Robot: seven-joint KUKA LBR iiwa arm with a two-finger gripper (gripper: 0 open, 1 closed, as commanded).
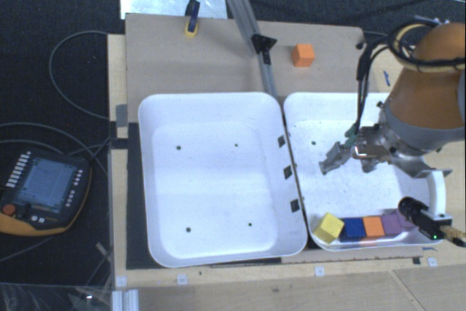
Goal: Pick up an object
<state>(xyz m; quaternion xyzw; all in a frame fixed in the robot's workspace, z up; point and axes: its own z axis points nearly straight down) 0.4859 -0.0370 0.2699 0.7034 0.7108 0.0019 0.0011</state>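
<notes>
Claw (336,159) apparently spread, holding nothing; row of small coloured foam blocks (362,227) below-right of claw, lying along right bin's (313,120) near rim.

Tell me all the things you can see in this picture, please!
bins: 2, white, side by side on the bench; left bin, right bin
yellow block: 1, yellow, near edge of the right bin, leftmost in a row
blue block: 1, blue, next in the row
orange block in bin: 1, orange, next in the row
purple block: 1, purple, right end of the row
orange cube: 1, orange, on the bench beyond the right bin
clamp: 1, yellow and dark, far edge of the bench
pole: 1, grey, slanting down to the gap between the bins
pendant: 1, orange and grey, left of the bench
arm: 1, grey and orange, from the right
gripper: 1, grey, over the right bin
</notes>
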